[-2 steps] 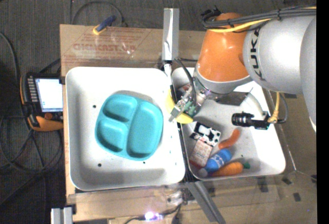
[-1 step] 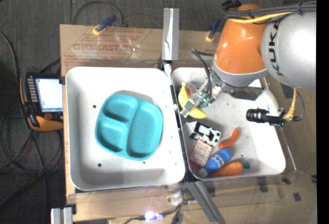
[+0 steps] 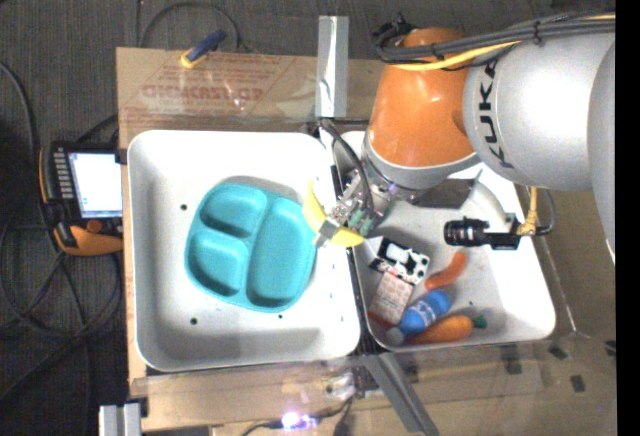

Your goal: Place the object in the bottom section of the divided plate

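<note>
Pincer [image 3: 345, 217] clamped on yellow banana [image 3: 322, 217], beside teal divided plate [image 3: 252, 244] rim.

From my station, gripper [image 3: 343, 214] fingers too small to read, yellow object [image 3: 322, 217] half hidden behind them, right bin [image 3: 540, 309] largely covered by the arm [image 3: 500, 104], arm cut off at the right edge, bottle label [image 3: 392, 297] illegible.
</note>
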Motion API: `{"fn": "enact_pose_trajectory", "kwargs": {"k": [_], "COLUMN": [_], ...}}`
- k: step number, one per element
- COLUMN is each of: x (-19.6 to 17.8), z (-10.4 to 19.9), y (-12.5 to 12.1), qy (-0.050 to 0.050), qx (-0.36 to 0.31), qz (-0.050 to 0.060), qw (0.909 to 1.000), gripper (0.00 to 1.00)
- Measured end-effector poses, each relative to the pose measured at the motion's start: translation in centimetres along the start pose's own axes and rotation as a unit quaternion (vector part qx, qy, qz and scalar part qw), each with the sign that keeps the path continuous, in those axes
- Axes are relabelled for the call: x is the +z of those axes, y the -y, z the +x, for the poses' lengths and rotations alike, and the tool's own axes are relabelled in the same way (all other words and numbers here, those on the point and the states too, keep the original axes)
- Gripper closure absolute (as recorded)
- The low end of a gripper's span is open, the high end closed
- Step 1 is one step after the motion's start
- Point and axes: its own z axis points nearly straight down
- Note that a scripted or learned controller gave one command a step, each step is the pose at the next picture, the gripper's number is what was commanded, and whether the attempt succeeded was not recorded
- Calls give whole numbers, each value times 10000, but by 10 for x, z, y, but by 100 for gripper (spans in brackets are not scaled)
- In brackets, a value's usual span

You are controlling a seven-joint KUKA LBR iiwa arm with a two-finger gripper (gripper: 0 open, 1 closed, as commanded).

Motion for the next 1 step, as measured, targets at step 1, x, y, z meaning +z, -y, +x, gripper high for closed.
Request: {"fn": "enact_pose_trajectory", "kwargs": {"k": [1], "x": [0], "z": [0], "y": [0], "qy": [-3], "qx": [0], "qz": [-4], "qw": [10000], "gripper": [0]}}
